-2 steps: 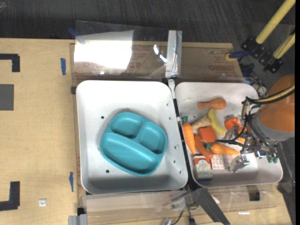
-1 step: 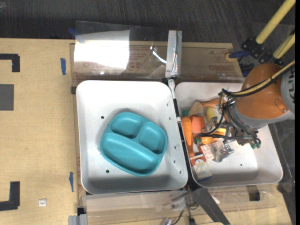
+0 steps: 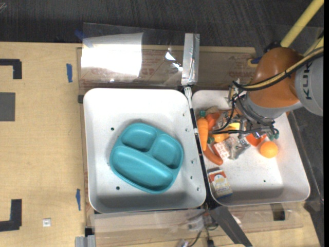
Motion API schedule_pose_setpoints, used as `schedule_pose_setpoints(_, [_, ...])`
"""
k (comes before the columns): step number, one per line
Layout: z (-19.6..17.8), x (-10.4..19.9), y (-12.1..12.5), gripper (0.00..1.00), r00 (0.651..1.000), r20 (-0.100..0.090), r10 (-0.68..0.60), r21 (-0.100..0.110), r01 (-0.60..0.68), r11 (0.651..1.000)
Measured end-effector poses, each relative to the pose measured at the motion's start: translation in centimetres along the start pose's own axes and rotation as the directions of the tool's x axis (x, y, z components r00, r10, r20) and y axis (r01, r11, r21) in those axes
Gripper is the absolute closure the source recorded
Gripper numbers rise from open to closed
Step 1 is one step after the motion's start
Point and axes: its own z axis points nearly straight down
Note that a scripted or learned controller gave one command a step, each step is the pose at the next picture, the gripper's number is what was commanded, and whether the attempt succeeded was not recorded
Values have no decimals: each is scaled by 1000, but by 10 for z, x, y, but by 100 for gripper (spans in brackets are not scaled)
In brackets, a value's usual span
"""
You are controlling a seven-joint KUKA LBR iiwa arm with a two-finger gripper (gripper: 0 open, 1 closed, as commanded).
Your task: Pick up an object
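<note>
The right bin (image 3: 288, 181) holds a heap of small items: an orange carrot-shaped piece (image 3: 202, 131) by its left wall, an orange ball (image 3: 268, 148), a red and white packet (image 3: 222, 149) and a small carton (image 3: 221, 183) near the front. My gripper (image 3: 241, 137) hangs down into this heap from the orange-banded wrist (image 3: 275, 76), its tip among the red and silver items in the middle of the bin. The arm hides what lies directly below it.
The left bin (image 3: 97, 107) holds a teal divided plate (image 3: 147, 156). A clear plastic sheet (image 3: 136, 58) lies behind the bins with a silver tape strip (image 3: 190, 58). Blue and black tape marks dot the cardboard bench (image 3: 36, 148) at left.
</note>
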Motion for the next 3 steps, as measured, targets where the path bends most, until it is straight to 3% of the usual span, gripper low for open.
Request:
schedule_pose_setpoints(1, [-2,-6,8,0,982,6,-190,5,190,982])
schedule_pose_setpoints(2, [-1,16,16,0,934,7,-356,5,356,935])
schedule_pose_setpoints(3, [-1,74,30,0,959,8,-284,4,284,959])
